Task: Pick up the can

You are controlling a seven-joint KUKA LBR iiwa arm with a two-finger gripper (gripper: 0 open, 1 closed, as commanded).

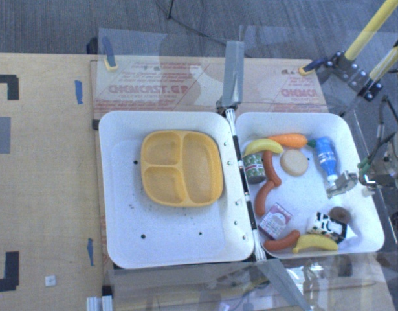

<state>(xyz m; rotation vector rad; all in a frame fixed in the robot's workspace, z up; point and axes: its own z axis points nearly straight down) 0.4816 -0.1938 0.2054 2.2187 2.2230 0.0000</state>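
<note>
Where the right bin (370, 235) meets the divider, the can (254, 168) stands against its left wall, dark green with a label, tucked under the banana (263, 146) and touching the top of a curved sausage (270, 180). Just right of these lie a carrot (288, 139), a round biscuit (294, 162) and a blue bottle (325, 157). Lower in the same bin are a pink packet (275, 221), a second sausage (281, 241), a second banana (316, 242) and a black-and-white toy (328, 224). The gripper (342, 183) sits low at the bin's right side, just below the bottle and well apart from the can; whether it is open cannot be told, and nothing is seen in its grasp. The arm reaches in from the right edge. The left bin (121, 225) carries a yellow divided plate (182, 168).
</note>
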